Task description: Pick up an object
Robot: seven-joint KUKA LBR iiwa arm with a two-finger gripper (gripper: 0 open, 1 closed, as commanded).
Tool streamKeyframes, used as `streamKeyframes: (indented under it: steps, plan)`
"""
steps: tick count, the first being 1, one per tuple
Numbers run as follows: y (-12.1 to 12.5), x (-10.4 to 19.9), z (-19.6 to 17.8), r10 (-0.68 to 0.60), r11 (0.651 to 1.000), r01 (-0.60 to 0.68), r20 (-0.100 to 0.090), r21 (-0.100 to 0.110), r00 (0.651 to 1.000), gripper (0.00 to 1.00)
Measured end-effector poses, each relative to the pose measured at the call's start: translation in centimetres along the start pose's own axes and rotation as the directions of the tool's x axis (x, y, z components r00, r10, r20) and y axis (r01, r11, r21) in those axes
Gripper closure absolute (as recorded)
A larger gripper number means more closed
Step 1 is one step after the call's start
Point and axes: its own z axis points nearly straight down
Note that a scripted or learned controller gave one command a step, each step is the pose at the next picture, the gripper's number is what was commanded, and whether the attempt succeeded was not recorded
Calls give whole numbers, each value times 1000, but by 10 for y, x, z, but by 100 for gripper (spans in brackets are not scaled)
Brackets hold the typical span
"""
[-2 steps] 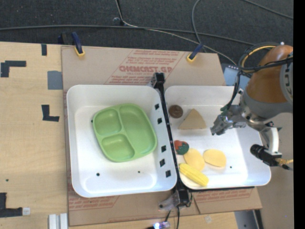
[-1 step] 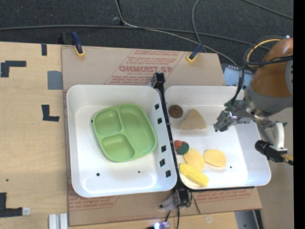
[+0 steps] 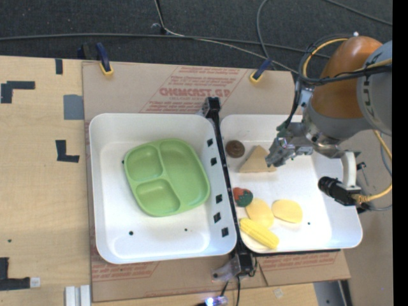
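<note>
Tan wedge-shaped toy [image 3: 255, 160] is lying in the right bin [image 3: 331, 234], beside a brown round piece [image 3: 235, 148]. The arm's hand [image 3: 279, 154] is hovering at the wedge's right edge; whether it is spread or pinching, I cannot tell. Judging by this, the reaching step is underway. Next, it likely needs lowering squarely over the wedge, then closing. Yellow toys [image 3: 273, 215] are lying nearer the front; a green divided plate [image 3: 167, 177] is sitting in the left bin [image 3: 108, 234].

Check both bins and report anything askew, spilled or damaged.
Nothing stands out. The green divided plate lies flat, slightly turned, in the left bin. The toy foods sit loose in the right bin, with the gripper over the tan wedge.
</note>
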Motion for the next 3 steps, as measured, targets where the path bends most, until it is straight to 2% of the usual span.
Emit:
streamKeyframes:
  steps: [3]
  plan:
    - [49,139,-16,0,1000,0,0,0,1000,100]
